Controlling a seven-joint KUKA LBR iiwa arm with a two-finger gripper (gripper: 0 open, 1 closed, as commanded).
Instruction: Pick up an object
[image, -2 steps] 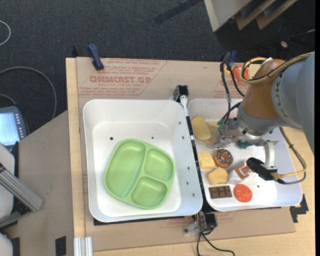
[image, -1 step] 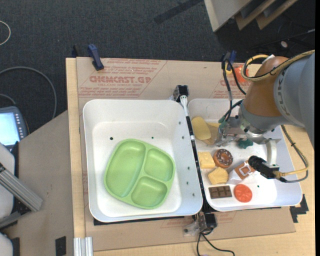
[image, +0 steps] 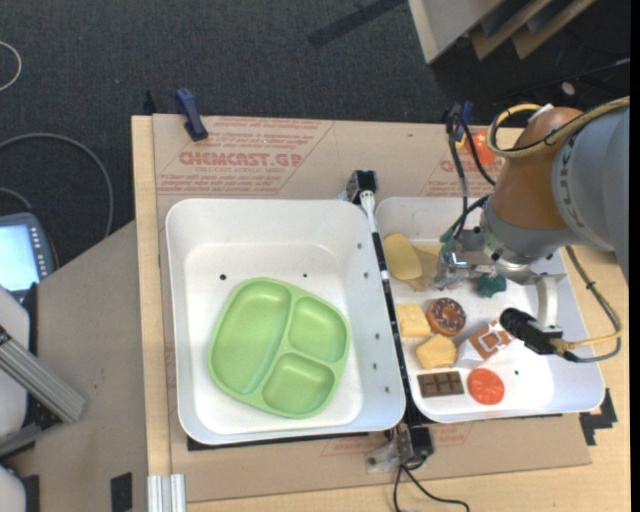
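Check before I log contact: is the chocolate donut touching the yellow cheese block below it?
Apart. The camera view shows a thin strip of white bin floor between the chocolate donut and the yellow cheese block.

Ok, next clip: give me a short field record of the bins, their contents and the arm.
left bin: holds a green divided plate
right bin: toy food, including a donut, a chocolate bar, a red round piece, yellow cheese-like blocks
arm: reaching in over the right bin
end effector: low over the bin's upper part, beside a pale yellow piece
grasp: cannot tell
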